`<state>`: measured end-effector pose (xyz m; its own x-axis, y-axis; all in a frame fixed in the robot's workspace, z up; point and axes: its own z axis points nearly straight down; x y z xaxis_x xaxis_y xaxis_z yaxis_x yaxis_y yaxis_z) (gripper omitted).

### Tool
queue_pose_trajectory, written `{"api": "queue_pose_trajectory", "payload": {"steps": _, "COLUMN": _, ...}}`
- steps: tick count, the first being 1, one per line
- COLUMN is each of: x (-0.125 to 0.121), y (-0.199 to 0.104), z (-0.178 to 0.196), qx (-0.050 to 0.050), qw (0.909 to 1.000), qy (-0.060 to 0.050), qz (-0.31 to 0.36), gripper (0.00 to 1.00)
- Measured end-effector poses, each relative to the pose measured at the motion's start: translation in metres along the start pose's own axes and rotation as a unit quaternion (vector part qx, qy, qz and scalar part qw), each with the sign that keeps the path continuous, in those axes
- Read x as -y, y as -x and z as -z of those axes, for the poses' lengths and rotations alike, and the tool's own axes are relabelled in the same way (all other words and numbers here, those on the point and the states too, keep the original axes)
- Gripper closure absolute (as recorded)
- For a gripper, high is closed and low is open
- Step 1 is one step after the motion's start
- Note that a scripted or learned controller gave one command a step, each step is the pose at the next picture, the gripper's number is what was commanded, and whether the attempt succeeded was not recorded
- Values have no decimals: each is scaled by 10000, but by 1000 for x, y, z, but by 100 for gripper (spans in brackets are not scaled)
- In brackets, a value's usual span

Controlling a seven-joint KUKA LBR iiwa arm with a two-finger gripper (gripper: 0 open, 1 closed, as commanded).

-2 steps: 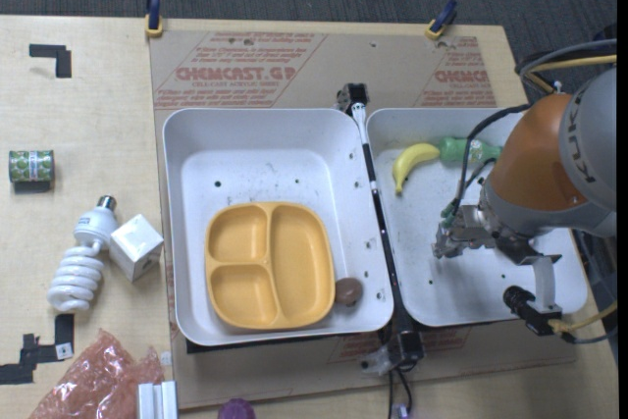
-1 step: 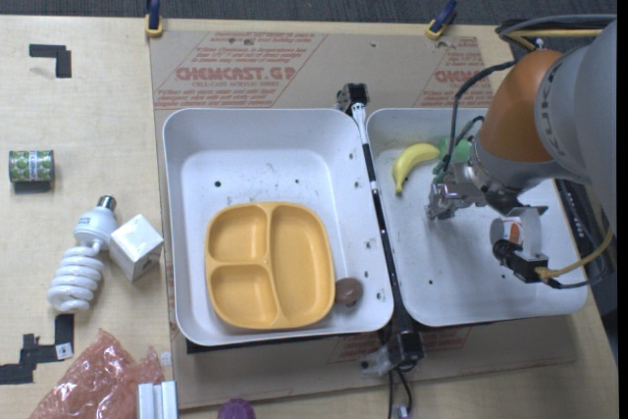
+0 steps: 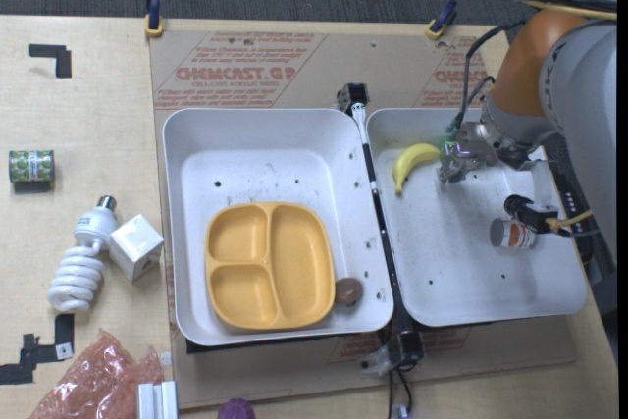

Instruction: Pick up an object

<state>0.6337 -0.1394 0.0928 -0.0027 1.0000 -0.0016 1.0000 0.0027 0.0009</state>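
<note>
Approach step: gripper (image 3: 453, 164) low in right bin (image 3: 471, 304) beside banana (image 3: 413, 162); grip state cannot be told; next, close on banana

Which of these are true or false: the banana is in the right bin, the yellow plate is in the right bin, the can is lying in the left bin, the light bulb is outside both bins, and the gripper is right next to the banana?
1. The banana is in the right bin. True.
2. The yellow plate is in the right bin. False: it lies in the left bin.
3. The can is lying in the left bin. False: it is in the right bin, near the arm.
4. The light bulb is outside both bins. True: it lies on the bench at the left.
5. The gripper is right next to the banana. True: it is just right of the banana's end.
</note>
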Motion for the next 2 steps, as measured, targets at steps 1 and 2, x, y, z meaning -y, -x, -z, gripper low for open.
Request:
{"api": "queue_pose_trajectory", "payload": {"steps": 1, "x": 0, "y": 0, "z": 0, "qx": -1, "qw": 10000, "qy": -2, "qz": -3, "gripper": 0}}
{"api": "queue_pose_trajectory", "payload": {"steps": 2, "x": 48, "y": -40, "z": 0, "qx": -5, "qw": 10000, "qy": -6, "qz": -11, "gripper": 0}}
